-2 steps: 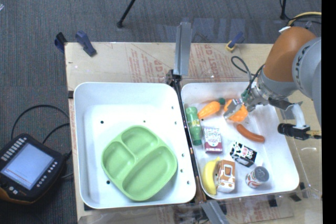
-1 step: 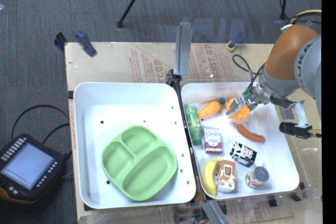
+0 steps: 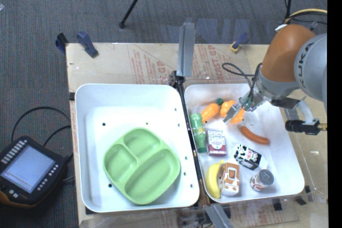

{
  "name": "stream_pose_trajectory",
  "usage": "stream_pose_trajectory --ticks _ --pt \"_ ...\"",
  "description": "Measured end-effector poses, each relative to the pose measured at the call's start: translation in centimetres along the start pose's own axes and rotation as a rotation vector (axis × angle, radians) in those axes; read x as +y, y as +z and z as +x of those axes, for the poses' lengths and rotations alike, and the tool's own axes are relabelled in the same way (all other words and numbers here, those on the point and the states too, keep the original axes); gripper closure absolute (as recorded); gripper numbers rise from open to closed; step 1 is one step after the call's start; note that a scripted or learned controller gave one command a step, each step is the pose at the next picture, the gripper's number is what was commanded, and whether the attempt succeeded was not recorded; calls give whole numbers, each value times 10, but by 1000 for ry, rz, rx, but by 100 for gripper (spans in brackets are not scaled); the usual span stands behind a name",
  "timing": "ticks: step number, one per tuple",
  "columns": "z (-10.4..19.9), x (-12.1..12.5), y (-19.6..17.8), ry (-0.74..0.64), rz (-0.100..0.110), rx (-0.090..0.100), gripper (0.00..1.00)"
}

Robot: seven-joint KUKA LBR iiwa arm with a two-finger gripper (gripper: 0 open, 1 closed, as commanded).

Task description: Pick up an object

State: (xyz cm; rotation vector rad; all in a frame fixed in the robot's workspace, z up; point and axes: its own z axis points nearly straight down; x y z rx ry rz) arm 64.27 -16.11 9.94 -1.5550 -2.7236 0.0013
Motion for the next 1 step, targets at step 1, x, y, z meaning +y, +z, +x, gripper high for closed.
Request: stream_pose_trajectory --ticks 1 --pt "34 -2 -59 189 -1 -1 100"
